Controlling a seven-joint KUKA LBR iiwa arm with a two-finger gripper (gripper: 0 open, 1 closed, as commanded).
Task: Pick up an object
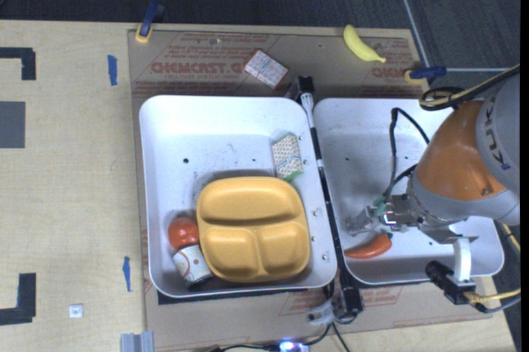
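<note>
My gripper (374, 218) is low in the right bin (355, 127), near its front left corner. Just under it lies a red-orange pepper-shaped object (369, 247), on the bin floor by the front wall. The arm's orange band (459, 160) hangs over the bin's right half and hides the floor there. In the left bin (165, 135) lie a large yellow divided tray (252, 226), a red-orange ball (183, 232), a small white and orange can (191, 263) and a patterned packet (287, 154).
A yellow banana (363, 45) and a small patterned box (265, 68) rest on the cardboard behind the bins. Blue clamps (150, 20) hold the cardboard's back corners. A black divider (318, 168) runs between the bins. Cables trail along the front right.
</note>
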